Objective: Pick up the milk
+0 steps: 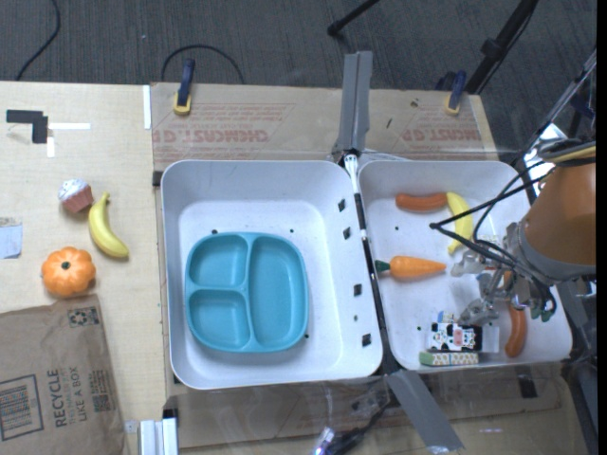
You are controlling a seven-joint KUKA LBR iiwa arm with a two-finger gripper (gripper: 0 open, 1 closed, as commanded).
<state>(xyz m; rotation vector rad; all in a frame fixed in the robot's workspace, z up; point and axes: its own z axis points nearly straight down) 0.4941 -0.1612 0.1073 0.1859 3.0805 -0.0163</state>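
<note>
The milk (454, 341) is a small white carton with black patches and a green strip, lying on its side near the front edge of the right bin (410, 358). My gripper (487, 301) hangs just above and to the right of the carton, under the orange-banded wrist and a tangle of cables. The carton still rests on the bin floor. Whether the gripper touches it is unclear.
The right bin also holds a carrot (413, 267), a yellow banana (461, 218), an orange sausage (421, 200) at the back and another sausage (515, 331) by the right wall. A blue divided plate (248, 293) lies in the left bin. A banana (105, 227), pumpkin (68, 271) and cupcake (75, 195) sit on the left bench.
</note>
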